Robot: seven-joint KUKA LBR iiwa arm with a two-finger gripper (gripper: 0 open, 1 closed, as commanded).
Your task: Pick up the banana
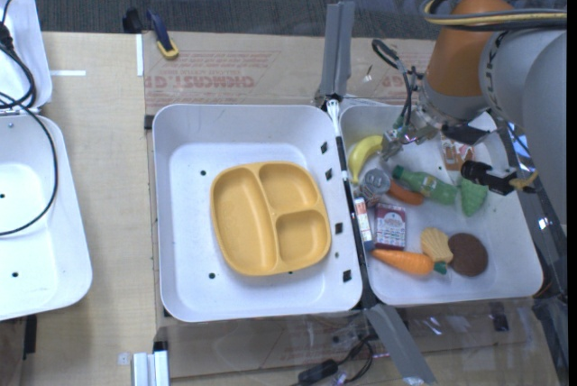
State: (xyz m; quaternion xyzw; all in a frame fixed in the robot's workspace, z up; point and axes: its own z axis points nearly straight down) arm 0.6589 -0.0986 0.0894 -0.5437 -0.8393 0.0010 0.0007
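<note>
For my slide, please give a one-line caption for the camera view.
Gripper poised beside the banana in the right bin; yellow divided plate in the left bin.

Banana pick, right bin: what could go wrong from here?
1. The banana lies against the right bin's left wall, so a finger may hit the wall rather than straddle it.
2. A grey round can and a green bottle crowd its lower end; the gripper could nudge or grab one.
3. The curved fruit may slip out of a two-finger pinch.
</note>
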